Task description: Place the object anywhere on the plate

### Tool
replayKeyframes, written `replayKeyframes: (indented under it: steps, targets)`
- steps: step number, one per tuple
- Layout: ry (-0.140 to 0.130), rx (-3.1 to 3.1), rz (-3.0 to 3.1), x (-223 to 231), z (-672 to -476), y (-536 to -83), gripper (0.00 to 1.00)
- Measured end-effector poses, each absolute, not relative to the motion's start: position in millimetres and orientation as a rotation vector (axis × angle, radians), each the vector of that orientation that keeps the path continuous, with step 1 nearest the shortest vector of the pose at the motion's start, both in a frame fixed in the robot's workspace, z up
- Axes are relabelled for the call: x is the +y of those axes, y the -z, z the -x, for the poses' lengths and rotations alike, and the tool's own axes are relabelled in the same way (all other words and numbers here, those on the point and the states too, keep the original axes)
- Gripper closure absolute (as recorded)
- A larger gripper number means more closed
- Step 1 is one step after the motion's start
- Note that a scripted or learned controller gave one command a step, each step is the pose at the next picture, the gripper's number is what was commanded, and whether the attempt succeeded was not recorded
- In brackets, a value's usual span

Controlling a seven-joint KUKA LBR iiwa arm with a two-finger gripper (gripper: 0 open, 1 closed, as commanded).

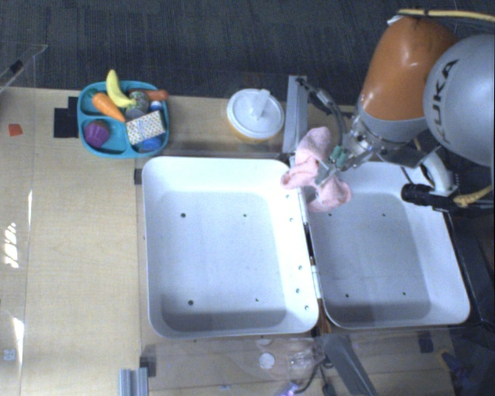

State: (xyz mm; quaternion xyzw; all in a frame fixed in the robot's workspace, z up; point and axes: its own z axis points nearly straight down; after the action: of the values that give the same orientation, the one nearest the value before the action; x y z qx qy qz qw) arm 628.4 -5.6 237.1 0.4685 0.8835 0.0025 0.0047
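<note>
The gripper (pixel 337 161) grips a pink cloth (pixel 313 166) aloft between the bins; the blue plate (pixel 91 114) (already crowded) waits far left

Pink cloth (pixel 313 166): soft, crumpled, draped over the divide between the bins, upper centre-right of frame. Blue compartment plate (pixel 87 116): upper left, holding toy food.

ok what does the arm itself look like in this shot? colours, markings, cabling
The arm is rounded glossy grey, with dark KUKA lettering on the shell and a broad orange band above the wrist. The gripper is small, metallic grey with greenish bits. A thin yellowish cable runs over the top, another shows low on the right, and a black fitting juts out there.
</note>
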Motion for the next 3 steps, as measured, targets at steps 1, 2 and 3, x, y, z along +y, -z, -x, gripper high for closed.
replayKeyframes:
  steps: [1,2,3]
  targets:
    - [-0.008,3.004,-0.883,46.3,-638.8,-246.2,1.0]
    - [-0.008,3.119,-0.264,94.5,-649.2,-232.4,1.0]
    - [-0.008,3.128,0.005,146.7,-657.4,-242.3,1.0]
